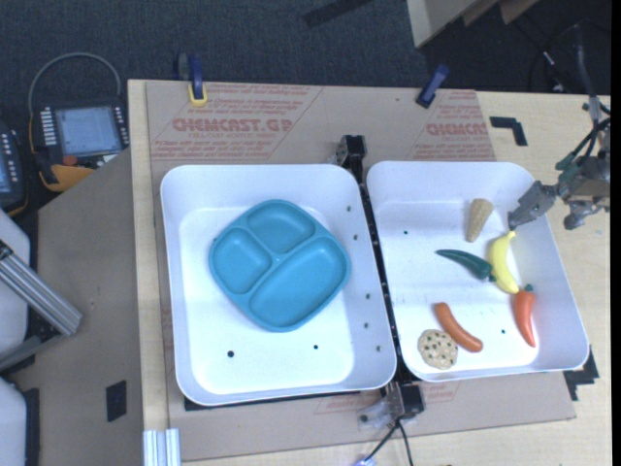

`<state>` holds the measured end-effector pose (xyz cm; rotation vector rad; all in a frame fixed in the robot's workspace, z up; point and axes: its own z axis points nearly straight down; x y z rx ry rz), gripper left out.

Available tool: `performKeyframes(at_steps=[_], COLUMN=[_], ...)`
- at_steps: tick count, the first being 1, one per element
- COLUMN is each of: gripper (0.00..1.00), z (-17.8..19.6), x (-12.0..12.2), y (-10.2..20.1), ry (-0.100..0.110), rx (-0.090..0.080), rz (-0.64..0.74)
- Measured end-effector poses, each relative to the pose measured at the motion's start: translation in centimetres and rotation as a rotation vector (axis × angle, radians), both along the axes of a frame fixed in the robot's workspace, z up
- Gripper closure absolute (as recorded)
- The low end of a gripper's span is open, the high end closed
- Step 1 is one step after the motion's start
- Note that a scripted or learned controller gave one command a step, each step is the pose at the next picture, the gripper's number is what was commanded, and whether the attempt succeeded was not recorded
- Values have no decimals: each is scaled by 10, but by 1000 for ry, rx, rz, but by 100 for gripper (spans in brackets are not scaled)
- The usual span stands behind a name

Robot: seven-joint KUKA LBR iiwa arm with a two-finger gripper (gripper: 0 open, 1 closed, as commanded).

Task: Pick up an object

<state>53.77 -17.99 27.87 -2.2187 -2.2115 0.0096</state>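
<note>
Open floor left of pepper (pixel 466 261)

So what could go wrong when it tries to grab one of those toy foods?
1. The banana, green pepper and carrot lie bunched together, so the end effector might nudge or catch a neighbour instead of one item.
2. The carrot sits near the right bin's wall, which could block a finger.
3. The cookie lies flat and may be hard to grip.

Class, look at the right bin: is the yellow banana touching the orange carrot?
Touching. The camera view shows the banana's lower tip meeting the carrot's green top, with no white bin floor between them.
</note>
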Motion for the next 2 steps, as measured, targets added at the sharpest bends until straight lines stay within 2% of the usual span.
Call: performKeyframes(at_steps=[1,2], gripper=[0,0], z=[6,-41], x=[2,8], y=[0,-4], ry=[-11,-6], rx=[-3,-1], rz=[3,2])
